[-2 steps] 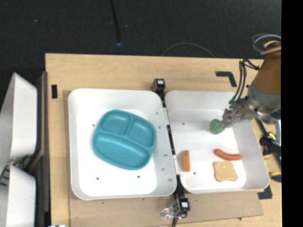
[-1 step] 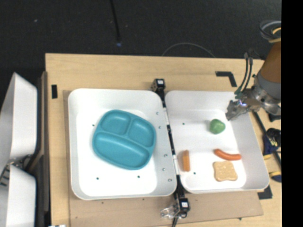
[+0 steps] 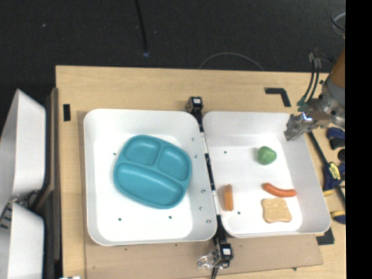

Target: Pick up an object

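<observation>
The right bin (image 3: 244,127) holds a small green round object (image 3: 267,155), a red-orange sausage (image 3: 279,190), a short orange stick (image 3: 228,197) like a carrot, and a tan slice of toast (image 3: 276,210). My gripper (image 3: 294,127) hangs over the bin's far right corner, up and to the right of the green object and apart from it. Nothing is seen in its grasp. The arm's wrist (image 3: 334,95) is cut off at the right edge of the camera view.
The left bin (image 3: 99,156) holds a teal divided plate (image 3: 152,171). Black clips (image 3: 195,104) sit at the seam between the bins. Cables and blue-yellow tools (image 3: 332,173) lie on the bench right of the right bin.
</observation>
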Controlling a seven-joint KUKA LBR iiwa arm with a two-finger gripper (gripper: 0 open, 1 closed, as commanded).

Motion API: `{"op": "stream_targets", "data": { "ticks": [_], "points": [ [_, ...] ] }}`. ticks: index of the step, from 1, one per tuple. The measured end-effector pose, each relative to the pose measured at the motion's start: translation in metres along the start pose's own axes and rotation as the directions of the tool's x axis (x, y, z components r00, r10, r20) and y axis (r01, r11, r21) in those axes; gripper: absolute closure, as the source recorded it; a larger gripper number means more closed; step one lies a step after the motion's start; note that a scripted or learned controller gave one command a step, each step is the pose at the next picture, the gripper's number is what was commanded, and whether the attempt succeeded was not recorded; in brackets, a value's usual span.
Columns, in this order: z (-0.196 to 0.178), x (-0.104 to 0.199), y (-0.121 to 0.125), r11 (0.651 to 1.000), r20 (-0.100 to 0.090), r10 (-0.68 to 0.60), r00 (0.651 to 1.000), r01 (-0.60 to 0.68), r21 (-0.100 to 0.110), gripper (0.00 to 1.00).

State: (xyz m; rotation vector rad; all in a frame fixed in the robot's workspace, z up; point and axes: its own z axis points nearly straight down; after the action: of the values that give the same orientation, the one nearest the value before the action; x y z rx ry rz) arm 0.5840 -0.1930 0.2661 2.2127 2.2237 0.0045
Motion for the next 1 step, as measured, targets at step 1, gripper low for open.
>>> {"op": "stream_targets", "data": {
  "ticks": [1],
  "points": [
    [-0.0063, 0.0469, -0.0092, 1.0, -0.002, -0.002, 1.0, 0.002, 0.003, 1.0]
  ]
}}
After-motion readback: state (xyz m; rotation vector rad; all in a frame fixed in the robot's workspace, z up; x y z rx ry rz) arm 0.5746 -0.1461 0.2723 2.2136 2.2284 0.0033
